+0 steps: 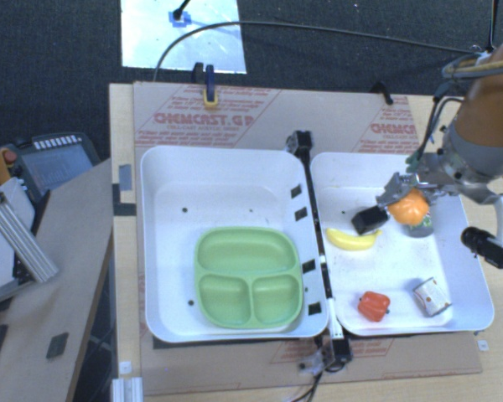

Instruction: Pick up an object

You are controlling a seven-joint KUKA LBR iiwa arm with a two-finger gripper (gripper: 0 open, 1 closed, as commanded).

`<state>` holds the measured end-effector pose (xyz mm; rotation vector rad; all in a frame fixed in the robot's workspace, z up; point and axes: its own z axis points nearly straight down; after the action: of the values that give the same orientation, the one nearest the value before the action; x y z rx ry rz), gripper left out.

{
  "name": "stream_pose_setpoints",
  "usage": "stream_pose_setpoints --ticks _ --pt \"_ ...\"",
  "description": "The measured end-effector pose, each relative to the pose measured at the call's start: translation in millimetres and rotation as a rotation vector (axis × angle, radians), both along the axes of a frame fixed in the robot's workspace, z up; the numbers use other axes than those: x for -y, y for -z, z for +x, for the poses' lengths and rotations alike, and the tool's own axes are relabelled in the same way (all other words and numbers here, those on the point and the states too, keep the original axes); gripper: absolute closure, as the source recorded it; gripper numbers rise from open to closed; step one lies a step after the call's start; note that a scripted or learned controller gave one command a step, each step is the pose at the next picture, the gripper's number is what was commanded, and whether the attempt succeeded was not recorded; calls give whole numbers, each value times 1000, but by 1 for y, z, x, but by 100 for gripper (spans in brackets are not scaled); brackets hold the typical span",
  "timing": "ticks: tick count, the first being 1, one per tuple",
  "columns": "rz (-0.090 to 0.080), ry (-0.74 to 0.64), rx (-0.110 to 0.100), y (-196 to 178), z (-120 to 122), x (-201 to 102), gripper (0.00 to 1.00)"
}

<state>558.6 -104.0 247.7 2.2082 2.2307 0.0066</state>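
Observation:
The right bin [465, 308] holds a yellow banana [351, 239], a red pepper-like toy [373, 306] and a small silver-white block [431, 296]. An orange ball [410, 209] sits near the bin's upper middle, over a small grey round piece [420, 228]. A black object [370, 219] lies just left of the ball, above the banana. My gripper [400, 193] reaches in from the right and hangs directly over the ball's upper left side, very close to it or touching it.
A green three-compartment plate [248, 276] lies in the left bin [163, 224]. A black divider [312, 224] runs between the bins. The arm's body [486, 124] covers the right bin's upper right corner. A black part [486, 246] juts over the right rim.

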Motion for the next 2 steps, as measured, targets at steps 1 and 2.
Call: stream_pose_setpoints --ticks 1,2 --pt "1 1 -4 13 10 -49 100" --pt "1 -1 -1 11 32 -107 100"
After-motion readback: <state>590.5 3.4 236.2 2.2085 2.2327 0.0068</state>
